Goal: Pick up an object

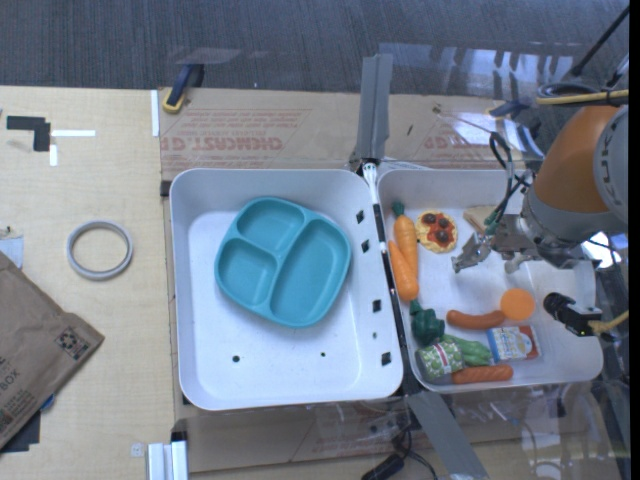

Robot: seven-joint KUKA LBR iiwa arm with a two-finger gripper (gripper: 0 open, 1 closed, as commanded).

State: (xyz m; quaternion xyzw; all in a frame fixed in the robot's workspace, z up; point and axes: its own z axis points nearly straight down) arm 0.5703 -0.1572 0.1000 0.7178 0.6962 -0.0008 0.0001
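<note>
While nothing sits between the fingers [470, 259], pick not yet done; whole grasp and lift left to do, by the look of it. Gripper [478, 255] hanging over far middle of right bin [590, 373], reaching in from right; fingers apart, pointing left and a little down, tips over bare white floor. Grey arm [560, 213] with orange band [585, 163] bent above far right corner of this bin. Possible targets all in right bin: pizza toy [437, 231] just left of fingertips, apart from them; carrots [404, 256] along left wall; orange ball [517, 303] and sausage [477, 318] nearer, below gripper; milk carton [514, 344] and green vegetable [452, 353] at near edge. Left bin [190, 368] bearing blue plate [284, 260], well apart from gripper. Pizza toy probably closest choice; only a guess.
</note>
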